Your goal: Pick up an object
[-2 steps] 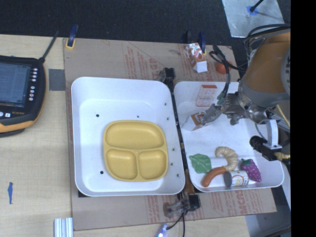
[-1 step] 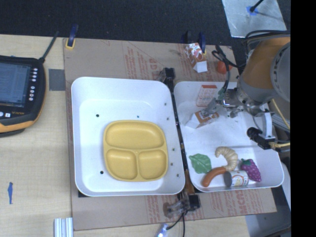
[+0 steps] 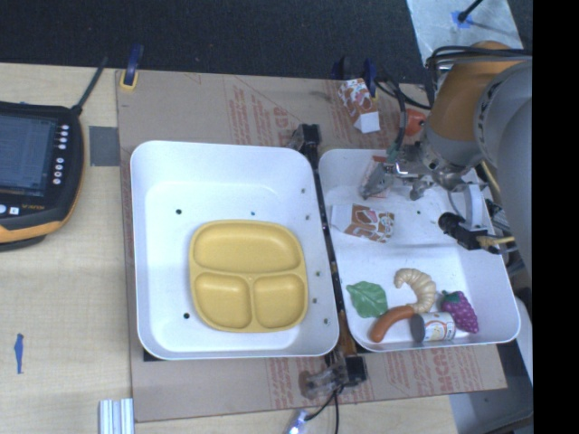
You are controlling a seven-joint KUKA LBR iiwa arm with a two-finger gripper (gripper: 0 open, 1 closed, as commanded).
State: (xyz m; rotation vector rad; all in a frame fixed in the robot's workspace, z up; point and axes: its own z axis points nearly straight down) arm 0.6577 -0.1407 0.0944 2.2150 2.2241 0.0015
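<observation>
Gripper (image 3: 395, 178), fingers spread and holding nothing, hovers in the right bin (image 3: 503, 278); the patterned packet (image 3: 366, 221) lies near at 7 o'clock, long axis 3-to-9

— From where does the camera look?

— From above the bench, fixed, looking down at a slant. Both shallow white plastic bins fit in the frame: the left bin (image 3: 154, 242) sits in the middle, the right bin (image 3: 493, 283) toward the right side.

— Which way does it face?

— Toward the dark floor (image 3: 253, 12), which fills the top of the frame. The brown cardboard sheet (image 3: 235, 107) under the bins lies nearly square to the picture.

— How near is it?

— At middle distance. The light wooden bench top (image 3: 54, 333) shows at the left, and the grey arm with the orange band (image 3: 479, 89) enters at the upper right.
</observation>
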